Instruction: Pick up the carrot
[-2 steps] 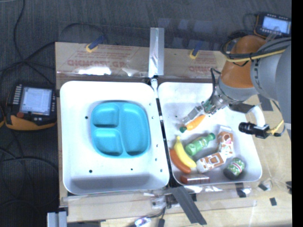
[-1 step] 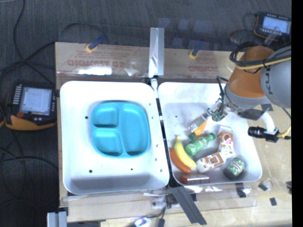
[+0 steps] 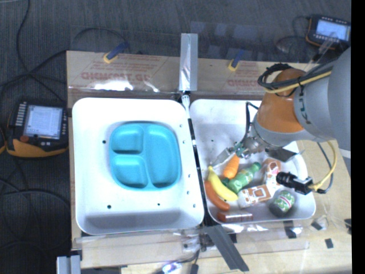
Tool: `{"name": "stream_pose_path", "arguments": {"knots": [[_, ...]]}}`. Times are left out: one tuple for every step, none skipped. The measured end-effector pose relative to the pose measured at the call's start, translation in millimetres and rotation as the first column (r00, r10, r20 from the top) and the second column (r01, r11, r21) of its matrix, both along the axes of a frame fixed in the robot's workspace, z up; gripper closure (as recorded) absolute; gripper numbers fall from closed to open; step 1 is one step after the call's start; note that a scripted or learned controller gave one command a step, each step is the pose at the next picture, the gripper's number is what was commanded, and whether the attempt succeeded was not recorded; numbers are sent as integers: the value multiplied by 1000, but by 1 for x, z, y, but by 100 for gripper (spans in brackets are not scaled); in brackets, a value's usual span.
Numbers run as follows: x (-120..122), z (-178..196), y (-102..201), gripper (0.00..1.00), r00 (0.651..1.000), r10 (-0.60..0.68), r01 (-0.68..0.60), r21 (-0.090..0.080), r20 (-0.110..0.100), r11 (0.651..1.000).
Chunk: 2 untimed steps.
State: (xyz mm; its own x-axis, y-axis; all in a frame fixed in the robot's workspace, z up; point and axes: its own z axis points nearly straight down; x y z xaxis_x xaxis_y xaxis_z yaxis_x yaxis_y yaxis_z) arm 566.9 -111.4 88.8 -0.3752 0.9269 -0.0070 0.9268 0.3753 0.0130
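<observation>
White bins side by side on the bench: left bin (image 3: 85, 170) with a blue tray (image 3: 144, 154) in the middle of it, three sections in that tray; right bin (image 3: 217, 121) with a pile of toy food at its near end. Grey arm (image 3: 328, 99) with an orange band (image 3: 278, 110), in from the right, bent low over the right bin. Gripper (image 3: 239, 149) down in the bin, just above the pile, right by the top end of the carrot; fingers too small and blurry, so cannot tell if open or closed, or if touching. Yellow banana (image 3: 219, 186) at the left side of the pile, close to the wall between the bins. Green bottle (image 3: 244, 176) slanted beside it. Orange carrot (image 3: 231, 165) between banana and bottle, tilted, flat on the bin floor, not lifted. Red sausage (image 3: 215, 198) under the banana, close to the front wall. Small white carton (image 3: 256, 195) and round dark green ball (image 3: 282, 202) further right.
</observation>
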Motion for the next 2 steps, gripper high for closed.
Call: {"name": "stream_pose_path", "arguments": {"knots": [[0, 6, 1, 100, 1000, 0, 0, 4, -4, 1000], [72, 90, 73, 100, 982, -189, 189, -3, -21, 982]]}}
